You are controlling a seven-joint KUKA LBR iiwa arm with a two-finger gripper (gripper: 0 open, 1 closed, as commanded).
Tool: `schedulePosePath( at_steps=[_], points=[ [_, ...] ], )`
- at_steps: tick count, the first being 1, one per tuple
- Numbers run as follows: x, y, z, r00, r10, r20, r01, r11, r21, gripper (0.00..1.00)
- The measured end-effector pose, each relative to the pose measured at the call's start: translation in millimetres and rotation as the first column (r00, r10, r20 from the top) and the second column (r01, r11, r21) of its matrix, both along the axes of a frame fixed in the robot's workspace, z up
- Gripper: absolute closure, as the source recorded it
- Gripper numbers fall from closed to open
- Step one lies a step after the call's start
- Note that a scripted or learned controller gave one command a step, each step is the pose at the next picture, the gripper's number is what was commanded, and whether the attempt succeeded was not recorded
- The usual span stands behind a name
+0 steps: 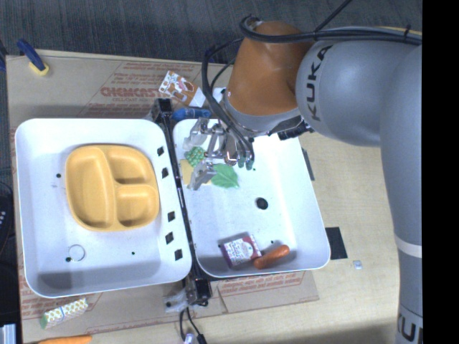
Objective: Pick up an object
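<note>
Where the right bin [315,228] nears the camera, a maroon packet [239,249] lies beside an orange carrot-like piece [272,256], just touching. Farther back in that bin, the pincer [208,165] hangs over green leafy items [224,176]; whether its fingers are apart or together, cannot tell. Left bin [29,192] carries a yellow divided tray [112,186]. Tabletop [107,77] behind bears a small printed packet [174,86].
</note>
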State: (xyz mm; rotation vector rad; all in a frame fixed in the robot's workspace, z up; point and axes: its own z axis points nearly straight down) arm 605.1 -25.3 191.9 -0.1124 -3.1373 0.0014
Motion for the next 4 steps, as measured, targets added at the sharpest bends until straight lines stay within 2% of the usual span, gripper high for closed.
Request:
schedulePosePath(
  at_steps=[1,2,3,4],
  points=[
    [10.0,-12.2,0.5,0.946,0.325,0.004,-0.325,0.946,-0.001,0.00],
    [10.0,-68.1,-76.0,0.888,0.459,0.000,-0.459,0.888,0.002,0.00],
    [0.5,-72.5,-99.6,0.823,0.568,0.001,-0.568,0.823,0.002,0.00],
    [2.4,-74.1,-94.8,0.638,0.770,0.003,-0.770,0.638,0.000,0.00]
  ],
)
